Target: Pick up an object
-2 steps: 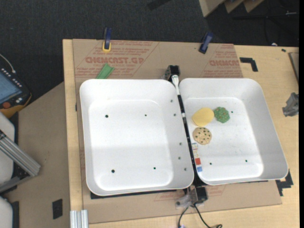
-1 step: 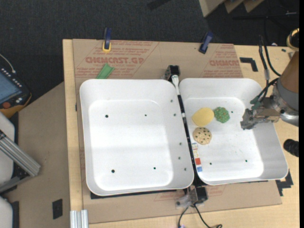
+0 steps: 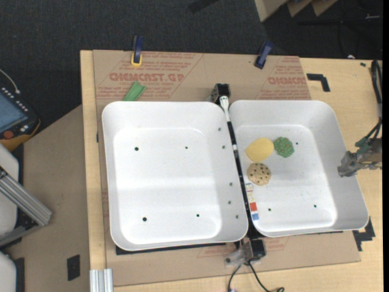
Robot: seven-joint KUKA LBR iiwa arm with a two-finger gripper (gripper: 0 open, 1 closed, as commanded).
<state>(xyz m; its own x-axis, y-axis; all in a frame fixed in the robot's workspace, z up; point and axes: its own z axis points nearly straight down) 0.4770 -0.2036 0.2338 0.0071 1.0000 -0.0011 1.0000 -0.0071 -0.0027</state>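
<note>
Overhead, we see the gripper (image 3: 351, 163) at the right bin's (image 3: 322, 218) right rim, too blurred to tell its opening. Three items cluster near the left wall: yellow lump (image 3: 259, 149), green ball (image 3: 283, 146), speckled cookie (image 3: 259, 174). We'd centre above one, descending straight.

Red print reading "CHEMCAST G.P" runs across the brown cardboard sheet (image 3: 182, 72) under the bins, far left of the gripper (image 3: 351, 163); a second, partly covered imprint sits nearer it.
</note>
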